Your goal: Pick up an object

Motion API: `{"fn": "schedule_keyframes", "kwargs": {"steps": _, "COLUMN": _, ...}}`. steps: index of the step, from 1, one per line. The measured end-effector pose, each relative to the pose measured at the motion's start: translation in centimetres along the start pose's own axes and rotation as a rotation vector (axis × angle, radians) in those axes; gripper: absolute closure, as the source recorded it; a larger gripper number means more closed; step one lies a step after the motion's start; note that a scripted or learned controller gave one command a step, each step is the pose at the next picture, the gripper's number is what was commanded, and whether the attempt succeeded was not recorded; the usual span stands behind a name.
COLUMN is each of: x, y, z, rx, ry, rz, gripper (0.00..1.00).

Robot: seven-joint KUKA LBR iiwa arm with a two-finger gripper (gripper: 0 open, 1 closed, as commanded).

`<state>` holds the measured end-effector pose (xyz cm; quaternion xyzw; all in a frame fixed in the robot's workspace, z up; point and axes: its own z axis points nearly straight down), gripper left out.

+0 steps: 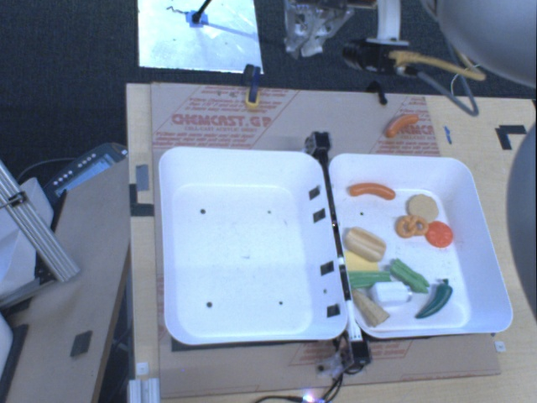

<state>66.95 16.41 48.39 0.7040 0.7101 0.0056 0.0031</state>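
The right bin [481, 225] holds several toy foods: an orange sausage [371, 191], a tan round cookie [422, 207], a pretzel [410, 226], a red tomato slice [439, 235], a bread roll [364, 243], a yellow piece [357, 262], a green bean [408, 274], a white block [391, 293], a dark green pepper [435, 300] and a tan cone [369, 307]. My gripper [310, 25] hangs high at the top of the view, beyond the bench's far edge and well away from the bins, with nothing visible in it.
The left bin [243, 246] sits beside the right one. Another orange sausage [402, 125] lies on the cardboard behind the right bin. A yellow and blue clamp [252, 89] stands at the board's far edge. The grey arm [487, 15] fills the top right corner.
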Motion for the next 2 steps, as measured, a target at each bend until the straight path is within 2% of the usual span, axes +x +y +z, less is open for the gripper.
{"fn": "schedule_keyframes", "kwargs": {"steps": 1, "x": 7.7, "y": -8.0, "z": 9.5, "rx": 0.023, "ry": -0.003, "rz": -0.005, "gripper": 1.00}}
{"fn": "schedule_keyframes", "kwargs": {"steps": 2, "x": 6.9, "y": 0.2, "z": 5.4, "rx": 0.002, "ry": -0.001, "rz": 0.008, "gripper": 1.00}}
